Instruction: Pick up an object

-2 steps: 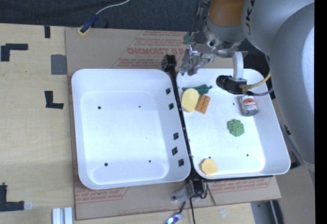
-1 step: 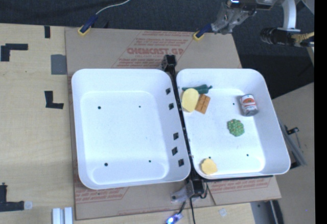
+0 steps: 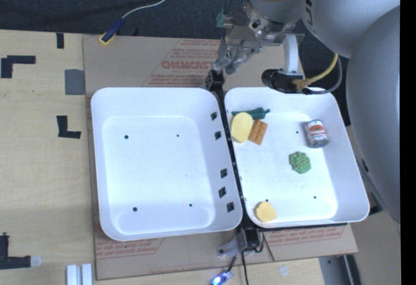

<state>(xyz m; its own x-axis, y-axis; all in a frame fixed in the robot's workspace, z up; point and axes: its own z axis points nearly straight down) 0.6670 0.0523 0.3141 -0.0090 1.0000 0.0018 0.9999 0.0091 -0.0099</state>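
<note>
The right bin (image 3: pixel 338 147) holds several small items: a yellow rounded piece (image 3: pixel 242 126), an orange-brown block (image 3: pixel 258 133) beside it, a dark green strip (image 3: pixel 255 112) behind them, a small red-and-white can (image 3: pixel 316 133), a green broccoli-like clump (image 3: pixel 299 162), and a yellow-orange piece (image 3: pixel 265 212) near the front wall. My gripper (image 3: pixel 218 77) hangs above the far end of the divider between the two bins, raised and behind those items. Nothing shows between its fingertips.
The left bin (image 3: pixel 110 121) lies beside the right one on a cardboard sheet (image 3: pixel 175 66). A cable with a yellow-blue plug (image 3: pixel 112 31) runs across the back. The large grey arm body (image 3: pixel 377 49) overhangs the right bin's far right corner.
</note>
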